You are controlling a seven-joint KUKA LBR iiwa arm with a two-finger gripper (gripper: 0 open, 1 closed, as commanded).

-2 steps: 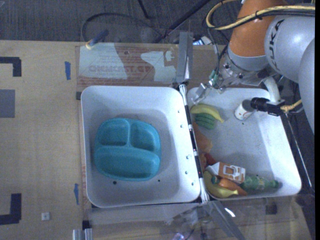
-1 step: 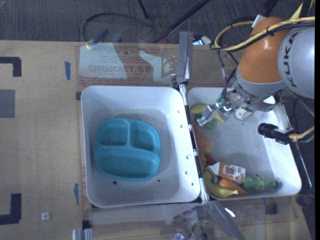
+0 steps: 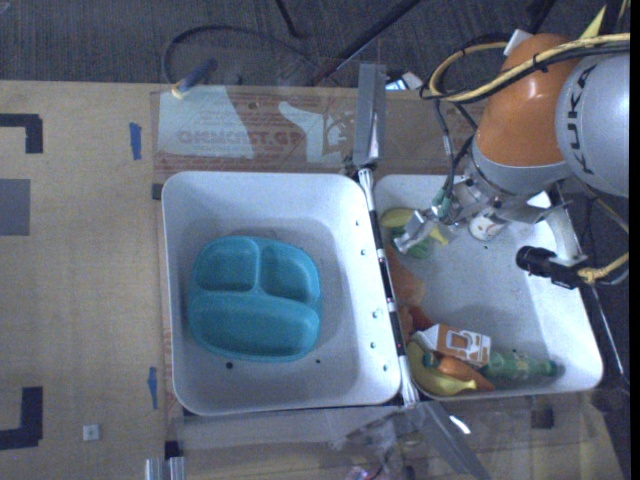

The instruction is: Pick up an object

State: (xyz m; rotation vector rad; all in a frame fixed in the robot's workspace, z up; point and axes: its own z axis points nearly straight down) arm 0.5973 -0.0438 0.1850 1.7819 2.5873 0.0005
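Whether the jaws are spread or closed I cannot tell, so the gripper (image 3: 418,232), hovering over the yellow item (image 3: 397,217) in the right bin (image 3: 520,298), is needing a centred descent before squeezing.

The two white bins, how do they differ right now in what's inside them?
The left bin holds a single teal divided plate, lying flat near its middle. The right bin holds several small items instead: a small carton, a banana and other pieces crowded along its near and left edges. The arm's pincer sits over the right bin's far left corner, not over the left bin. Both are shallow, white and roughly square.
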